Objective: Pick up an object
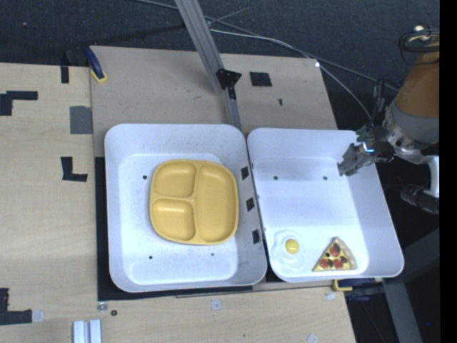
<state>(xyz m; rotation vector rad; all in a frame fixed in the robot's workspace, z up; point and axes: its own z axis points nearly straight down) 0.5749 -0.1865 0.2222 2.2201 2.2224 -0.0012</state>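
Two white bins (178, 138) side by side; wooden bench (43, 213)

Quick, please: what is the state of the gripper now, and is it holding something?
Gripper: open or shut cannot be told; nothing visible in it, at the right bin's upper right edge.

Pale wood-grain worktop (43, 213) with black tape marks along its left part and a grey square patch near them; a dark mat shows under the bins' lower edges. Beyond the far edge, dark blue-grey carpeted floor (86, 9) crossed by thin cables. A grey metal pole (202, 34) slants down from the top to a black bracket on the board.
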